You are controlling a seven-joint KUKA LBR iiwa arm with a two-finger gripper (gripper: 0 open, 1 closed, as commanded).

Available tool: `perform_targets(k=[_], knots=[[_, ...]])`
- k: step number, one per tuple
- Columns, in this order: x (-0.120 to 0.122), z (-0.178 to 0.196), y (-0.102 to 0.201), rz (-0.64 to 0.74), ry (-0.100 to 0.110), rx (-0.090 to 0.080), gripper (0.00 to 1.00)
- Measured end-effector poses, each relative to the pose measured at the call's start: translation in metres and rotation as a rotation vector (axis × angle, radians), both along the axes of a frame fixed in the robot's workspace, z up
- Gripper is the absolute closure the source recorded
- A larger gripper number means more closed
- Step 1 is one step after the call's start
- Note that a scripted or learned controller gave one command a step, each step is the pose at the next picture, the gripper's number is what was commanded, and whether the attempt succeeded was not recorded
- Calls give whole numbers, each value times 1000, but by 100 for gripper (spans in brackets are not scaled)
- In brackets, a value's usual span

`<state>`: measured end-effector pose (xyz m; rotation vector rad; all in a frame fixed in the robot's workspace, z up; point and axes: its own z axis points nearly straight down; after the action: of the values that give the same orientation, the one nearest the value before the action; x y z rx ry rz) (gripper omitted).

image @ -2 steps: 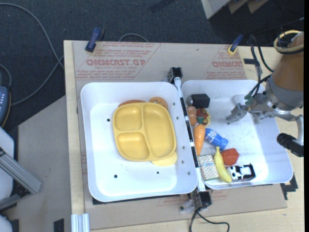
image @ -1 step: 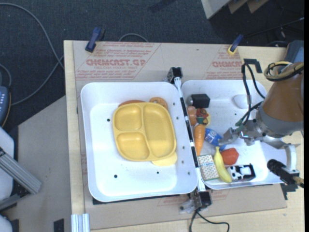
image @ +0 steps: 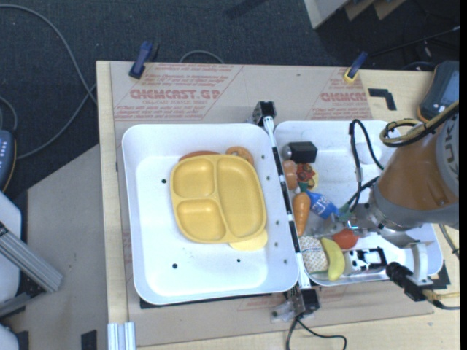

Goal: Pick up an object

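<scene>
At the lower right of the frame the claw (image: 367, 259) is hanging low over the right bin (image: 332, 131), and I cannot tell how it is set. Just left of it a smooth curved yellow banana (image: 333, 259) is lying beside a glossy red tomato (image: 344, 238); coming straight down on one rounded piece, clear of its neighbours, looks wisest. Further up, an orange carrot (image: 300, 211) is resting against the wall. Across the left bin (image: 139, 217), a moulded yellow divided plate (image: 217, 197) is sitting.
</scene>
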<state>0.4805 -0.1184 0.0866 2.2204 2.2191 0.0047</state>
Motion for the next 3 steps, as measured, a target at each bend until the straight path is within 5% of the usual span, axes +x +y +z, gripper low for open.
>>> perform_targets(k=[3], knots=[[0, 0, 3, -1, -1, -2, 0]])
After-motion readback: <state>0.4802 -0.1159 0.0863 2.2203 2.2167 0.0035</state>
